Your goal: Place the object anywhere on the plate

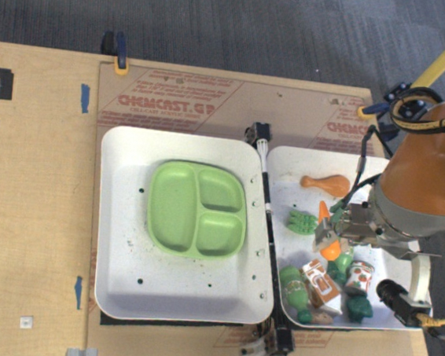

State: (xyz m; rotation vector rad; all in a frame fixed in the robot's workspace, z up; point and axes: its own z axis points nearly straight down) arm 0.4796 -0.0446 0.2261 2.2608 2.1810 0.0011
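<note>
White right bin: drumstick lengthwise left-right, thick end rightward; green plate left.

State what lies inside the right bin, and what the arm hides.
The right bin holds toys: a drumstick, a green comb-like piece, cartons. The arm covers the bin's right part.

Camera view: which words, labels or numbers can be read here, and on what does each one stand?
"CHEMCAST GP": red print on the brown board behind the left bin.
Further red print on that board near the right bin: cut off, unreadable.
Small carton in the right bin: printing too small to read.
</note>
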